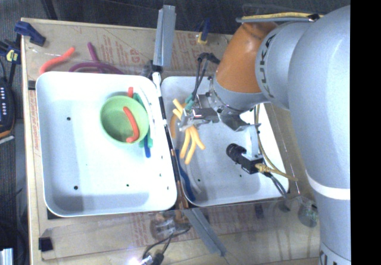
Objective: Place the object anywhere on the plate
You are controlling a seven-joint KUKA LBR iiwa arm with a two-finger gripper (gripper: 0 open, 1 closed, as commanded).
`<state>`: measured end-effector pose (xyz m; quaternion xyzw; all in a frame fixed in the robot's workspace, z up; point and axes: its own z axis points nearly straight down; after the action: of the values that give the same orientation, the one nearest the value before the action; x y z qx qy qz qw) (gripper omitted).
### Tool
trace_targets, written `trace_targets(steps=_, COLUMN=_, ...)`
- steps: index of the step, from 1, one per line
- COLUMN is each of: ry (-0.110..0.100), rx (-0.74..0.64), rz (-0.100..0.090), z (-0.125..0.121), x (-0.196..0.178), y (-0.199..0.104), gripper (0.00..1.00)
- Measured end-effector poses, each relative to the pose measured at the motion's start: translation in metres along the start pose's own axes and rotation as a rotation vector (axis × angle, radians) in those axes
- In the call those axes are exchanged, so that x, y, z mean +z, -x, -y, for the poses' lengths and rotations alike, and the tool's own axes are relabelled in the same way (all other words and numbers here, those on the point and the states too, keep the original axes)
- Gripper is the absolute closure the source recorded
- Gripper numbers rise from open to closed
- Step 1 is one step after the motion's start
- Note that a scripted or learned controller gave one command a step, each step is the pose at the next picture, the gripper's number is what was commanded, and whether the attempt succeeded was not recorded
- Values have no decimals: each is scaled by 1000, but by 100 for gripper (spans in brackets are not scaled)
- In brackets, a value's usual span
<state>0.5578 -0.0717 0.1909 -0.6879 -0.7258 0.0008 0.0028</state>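
Slanted overhead view of a desk [119,40] carrying two shallow white bins side by side. In the right bin [220,189], close to its left wall, lies a loose fan of thin yellow sticks [189,142], like toy fries, with one more a little farther back. The gripper [191,116] on the grey and orange arm hangs right over the far end of the fan. It cannot be told whether the gripper is released or clenched, or whether it has hold of a stick.

In the left bin [59,145], toward its far right corner, sits a green plate [113,116]. An orange piece [132,122] lies on it and a blue piece [147,149] lies at its near right rim.

The sticks look light, slim and smooth, probably soft plastic, so one could slip or roll out of a pinch. They overlap, so a grasp may lift several or knock the others aside. The safest hold seems to be across the middle of a single stick at the outer edge of the fan.

Two bin walls stand between the sticks and the plate, so the carry needs a lift clear over both. Past them the plate is near, a short way to the left. Its left half is bare, while its right side is crowded. The right bin has open floor to the right of the sticks. A dark blue strip [186,185] lies along its near left wall.
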Motion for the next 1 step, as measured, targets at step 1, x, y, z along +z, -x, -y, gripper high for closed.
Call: trace_targets(steps=1, ry=-1, rx=33, rz=2, z=-54, x=1, y=-87, gripper=100)
